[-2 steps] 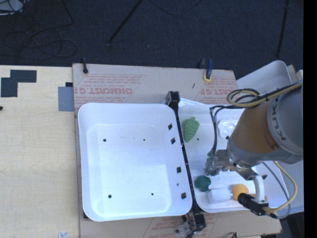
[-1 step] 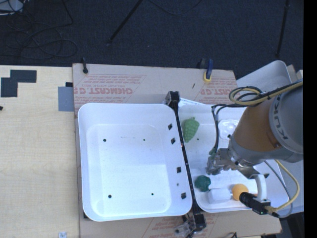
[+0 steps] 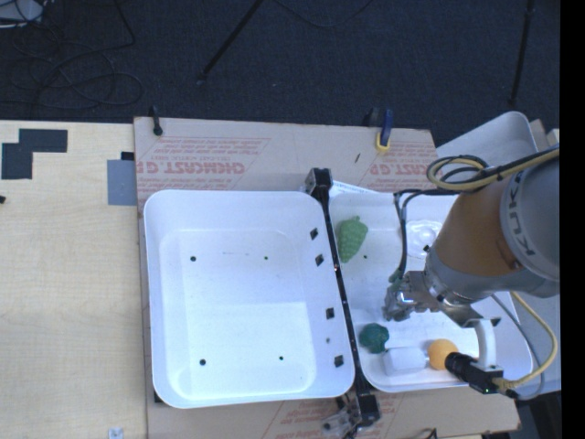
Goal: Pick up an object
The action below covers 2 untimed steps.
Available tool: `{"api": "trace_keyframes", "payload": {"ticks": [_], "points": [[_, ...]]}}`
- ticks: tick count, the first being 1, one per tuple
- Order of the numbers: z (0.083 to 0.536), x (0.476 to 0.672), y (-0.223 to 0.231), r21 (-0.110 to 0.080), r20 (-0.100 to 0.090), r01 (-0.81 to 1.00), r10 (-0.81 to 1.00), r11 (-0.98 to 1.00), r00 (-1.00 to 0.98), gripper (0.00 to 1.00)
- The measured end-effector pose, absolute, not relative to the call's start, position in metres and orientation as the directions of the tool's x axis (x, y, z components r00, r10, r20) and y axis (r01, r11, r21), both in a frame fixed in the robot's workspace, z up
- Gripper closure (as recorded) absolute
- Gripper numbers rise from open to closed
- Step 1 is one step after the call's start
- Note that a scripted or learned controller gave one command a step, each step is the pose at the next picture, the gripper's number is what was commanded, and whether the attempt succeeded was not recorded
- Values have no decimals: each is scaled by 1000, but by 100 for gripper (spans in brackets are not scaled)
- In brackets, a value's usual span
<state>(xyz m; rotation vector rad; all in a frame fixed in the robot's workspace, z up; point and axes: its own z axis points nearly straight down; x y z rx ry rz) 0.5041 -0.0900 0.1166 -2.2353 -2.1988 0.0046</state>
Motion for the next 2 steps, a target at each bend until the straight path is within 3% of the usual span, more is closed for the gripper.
{"api": "trace_keyframes", "payload": {"ticks": [1, 2], "points": [[116, 504, -90, -7, 2, 1000, 1000, -20, 20, 0], [126, 504, -91, -8, 2, 1000, 1000, -23, 23, 100]]}}
